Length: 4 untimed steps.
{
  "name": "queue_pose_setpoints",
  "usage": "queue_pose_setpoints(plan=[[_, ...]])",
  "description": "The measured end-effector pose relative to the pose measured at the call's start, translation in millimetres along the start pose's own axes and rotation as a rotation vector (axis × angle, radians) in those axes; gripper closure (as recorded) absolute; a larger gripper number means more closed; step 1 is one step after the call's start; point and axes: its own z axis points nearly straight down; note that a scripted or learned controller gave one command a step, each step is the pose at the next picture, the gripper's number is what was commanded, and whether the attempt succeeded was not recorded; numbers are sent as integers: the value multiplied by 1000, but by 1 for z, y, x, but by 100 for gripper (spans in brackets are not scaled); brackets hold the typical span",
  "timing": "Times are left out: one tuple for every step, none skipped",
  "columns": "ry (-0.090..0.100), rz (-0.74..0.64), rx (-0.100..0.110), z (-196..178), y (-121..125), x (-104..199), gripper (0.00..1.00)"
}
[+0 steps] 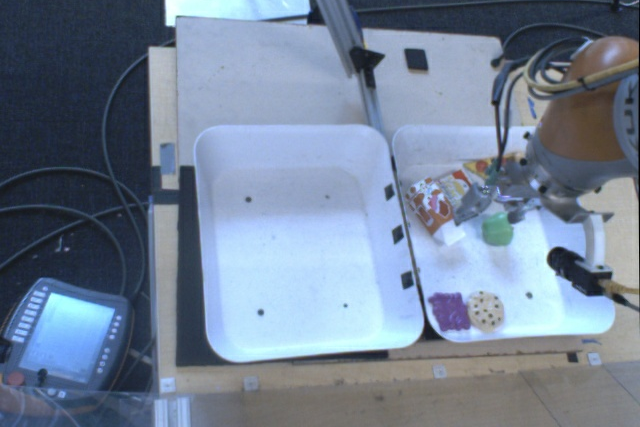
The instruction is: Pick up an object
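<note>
The arm was seen reaching in over the far right corner of the right bin, with the gripper lowered near the middle of that bin. How far the claw stood open could not be told, and nothing was seen clearly held in it (the metal parts merged with the packets beneath).

Several candidates for picking lay in the right bin. A red and white snack packet lay against the bin's left wall, just beside the gripper. A green round object sat directly below the gripper, toward the bin's centre. A yellow and red item was partly hidden under the wrist near the far edge. A purple piece and a cookie lay side by side near the front edge, well apart from the gripper. The left bin held nothing to be picked.

Several risks were judged from this arrangement. Since the packet and the green object lay close together, a closing grasp could catch only an edge of either, and the thing could be pushed aside rather than lifted. The packet (flat and probably slick) could slip out on lifting. The green object, if round, could roll away when nudged. A descent too near the left wall could also bring the gripper against the bin's rim.
</note>
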Motion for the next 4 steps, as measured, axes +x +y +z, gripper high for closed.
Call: queue_pose_setpoints(plan=[[0,-1,-1,57,5,8,0],[-1,0,-6,44,6,7,100],[-1,-2,-10,-15,7,16,100],[-1,-1,-11,-78,10,16,100]])
